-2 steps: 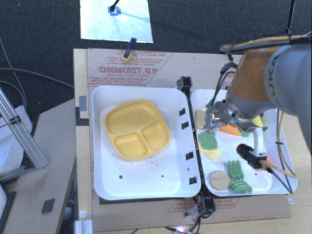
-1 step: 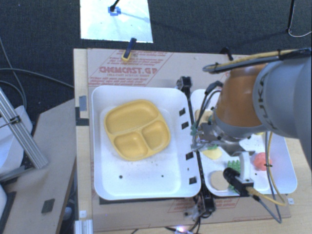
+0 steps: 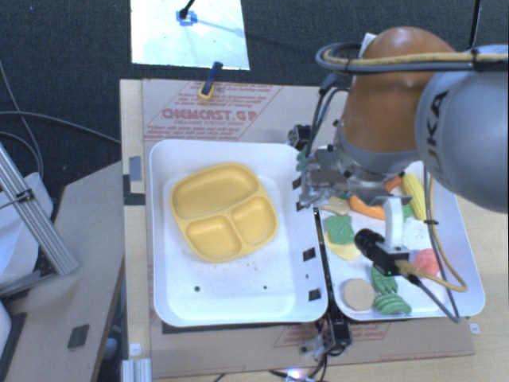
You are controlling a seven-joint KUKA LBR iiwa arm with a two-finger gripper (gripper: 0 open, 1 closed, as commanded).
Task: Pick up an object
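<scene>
The right bin (image 3: 469, 281) holds several toy foods: a green leafy piece (image 3: 339, 229), a pale yellow piece (image 3: 346, 251), an orange carrot (image 3: 367, 208), a yellow corn cob (image 3: 413, 194), a tan round disc (image 3: 358, 294), a green ridged piece (image 3: 390, 302) and a pink piece (image 3: 429, 261). My gripper (image 3: 324, 185) hangs low over the far left part of this bin, beside the divider and just above a beige item (image 3: 338, 206). The arm's big orange and grey body hides the back of the bin.
The left bin (image 3: 171, 293) holds a yellow three-compartment plate (image 3: 224, 211). A black and white part with a yellow cable (image 3: 382, 249) hangs over the middle of the right bin. A yellow and blue tool (image 3: 210, 81) lies on the cardboard behind the bins.
</scene>
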